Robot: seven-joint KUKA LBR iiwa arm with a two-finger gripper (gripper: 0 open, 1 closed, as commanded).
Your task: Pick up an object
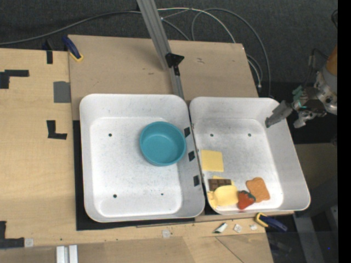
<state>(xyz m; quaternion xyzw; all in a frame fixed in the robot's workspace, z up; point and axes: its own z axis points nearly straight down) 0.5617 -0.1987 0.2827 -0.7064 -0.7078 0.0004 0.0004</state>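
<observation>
Your gripper (289, 115) hangs at the right bin's (285, 147) upper right rim, its two fingers (274, 118) spread apart with nothing between them. The dark left finger reaches over the bin's top corner; the other sits just outside the rim, below the grey wrist at the frame's right side.

Your candidate objects lie well apart from the gripper, clustered in the right bin's lower left part. A pale yellow square (212, 160) lies flat near the dividing wall. Below it, a small dark brown block (219, 183) touches a rounded yellow piece (224, 195). Just beside that, a red item (245, 201) rests against an orange-brown slab (258, 189) near the bin's bottom edge.

In the left bin (98, 163), you see a teal bowl (162, 142) sitting upright, toward the wall shared with its neighbor.

Both bins rest side by side on a wooden bench (109, 64). A grey metal bar (156, 29) slants down from the top of the frame to the gap between the bins, and thin cables (241, 23) loop over the dark floor behind.
</observation>
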